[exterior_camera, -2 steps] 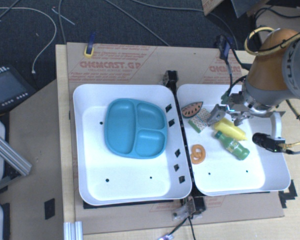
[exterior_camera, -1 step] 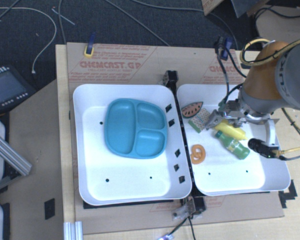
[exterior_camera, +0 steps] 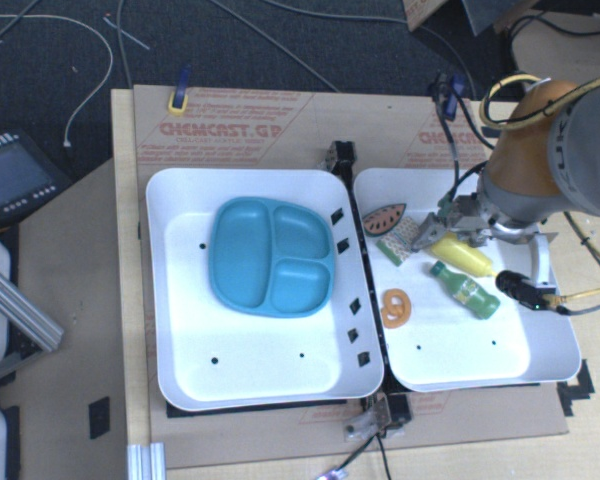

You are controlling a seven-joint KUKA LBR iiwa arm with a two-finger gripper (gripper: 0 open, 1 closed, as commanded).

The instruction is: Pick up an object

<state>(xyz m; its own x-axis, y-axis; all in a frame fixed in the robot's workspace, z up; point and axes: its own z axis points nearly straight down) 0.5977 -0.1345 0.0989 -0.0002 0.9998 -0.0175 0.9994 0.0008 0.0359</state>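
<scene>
- While the task names no particular thing, the near side of the bench holds little: the left bin (exterior_camera: 180,368) shows bare white floor along its near edge, and the right bin (exterior_camera: 540,353) likewise.
- Further in, a small orange ring-shaped toy (exterior_camera: 396,307) lies by the right bin's left wall, apart from the other things.
- Just beyond it toward the bin's middle, a green bottle (exterior_camera: 467,291) lies on its side, its long axis running from upper left to lower right, and a yellow object (exterior_camera: 462,256) lies touching or just beside it on the far side, slanted much the same way.
- A blue divided plate (exterior_camera: 272,256) sits in the middle of the left bin, nearer its far edge.
- Near the right bin's far left corner lie a brown leaf-shaped piece (exterior_camera: 384,218) and a pale flat piece (exterior_camera: 402,240).
- The gripper (exterior_camera: 448,224) hangs low over the right bin's far half, just above the yellow object's upper end; whether its jaws are open or closed I cannot tell, and nothing visibly sits between them.
- My judgement: the yellow object is the nearest candidate, lying just toward the near edge from the jaws, so closing across its short axis would suit best.
</scene>
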